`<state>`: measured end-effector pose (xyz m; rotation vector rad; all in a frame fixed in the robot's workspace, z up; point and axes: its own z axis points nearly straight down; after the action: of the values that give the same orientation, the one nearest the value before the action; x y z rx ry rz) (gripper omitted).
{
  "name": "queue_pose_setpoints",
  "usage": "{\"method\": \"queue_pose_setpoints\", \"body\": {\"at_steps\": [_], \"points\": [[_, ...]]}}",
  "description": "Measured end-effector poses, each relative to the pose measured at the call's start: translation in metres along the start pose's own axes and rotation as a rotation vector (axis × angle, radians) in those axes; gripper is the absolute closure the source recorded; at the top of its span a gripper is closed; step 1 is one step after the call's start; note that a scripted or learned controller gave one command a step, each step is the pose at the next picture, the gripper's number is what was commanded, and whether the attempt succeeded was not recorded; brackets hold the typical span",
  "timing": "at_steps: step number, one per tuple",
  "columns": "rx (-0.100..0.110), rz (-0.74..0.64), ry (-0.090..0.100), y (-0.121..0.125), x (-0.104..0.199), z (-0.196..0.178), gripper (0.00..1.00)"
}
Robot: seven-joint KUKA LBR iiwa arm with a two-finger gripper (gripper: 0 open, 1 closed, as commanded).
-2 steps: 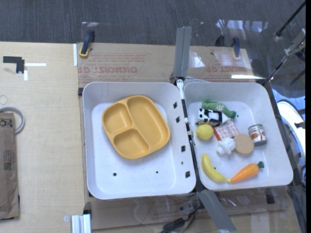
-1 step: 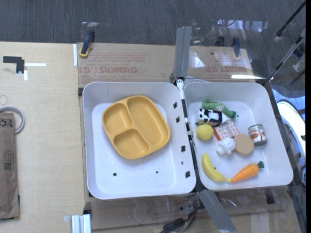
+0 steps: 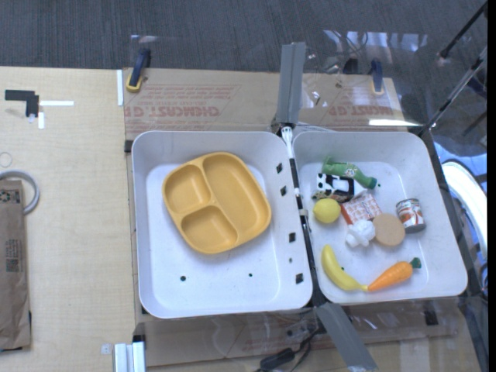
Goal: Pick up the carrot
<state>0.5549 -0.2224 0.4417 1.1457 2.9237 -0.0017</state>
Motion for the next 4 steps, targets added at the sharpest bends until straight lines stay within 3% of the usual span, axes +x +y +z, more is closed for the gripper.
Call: {"method": "queue_pose_setpoints", "body": {"at_steps": [1,2,4], "points": [[-0.001,-0.386,-0.001,-0.0482,0.0522,-0.0005,0.00],[-0.002,-0.820,-0.001,-0.0512,0.0558,-0.0004,0.00],[-0.002,-1.369,-0.004,-0.0426,0.0470,-0.0004,0.00]]}}
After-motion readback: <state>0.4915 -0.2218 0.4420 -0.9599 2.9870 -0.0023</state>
